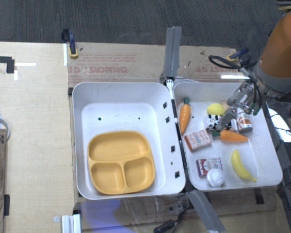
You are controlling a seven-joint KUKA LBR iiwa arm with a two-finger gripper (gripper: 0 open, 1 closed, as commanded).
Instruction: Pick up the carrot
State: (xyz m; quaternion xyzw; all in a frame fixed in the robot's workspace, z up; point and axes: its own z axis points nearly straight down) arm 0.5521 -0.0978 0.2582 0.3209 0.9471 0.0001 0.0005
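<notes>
On the pale wooden tabletop (34,130) two shallow white plastic bins sit side by side, their inner walls touching along the middle. Within the left bin (82,106) lies a yellow-orange plastic plate with three compartments (120,161), set toward the near edge.

Over in the right bin (271,176) the clutter is thicker. A long orange toy carrot with a green top (184,116) lies along the bin's left wall, green end pointing away from the camera. A second orange carrot-like piece (233,136) lies nearly crosswise near the bin's centre, just under the grey arm's jaws (228,119). The arm itself, with its orange band (281,42) high at the right, slants down into the bin from that side. Its fingertips sit low among the objects, beside a small black-and-white toy (213,124) and touching or nearly touching the crosswise orange piece; whether the jaws are spread or clenched I cannot tell, since the fingers blur into the clutter.

Just behind the jaws rests a round yellow lemon-like fruit (215,109), and to their right stands a small white-and-red can (244,123). Nearer the camera lie a small red-and-white patterned box (198,140), a dark red packet (205,166) with a white round lump (215,178) against it, and a yellow toy banana (243,166) near the right wall.
</notes>
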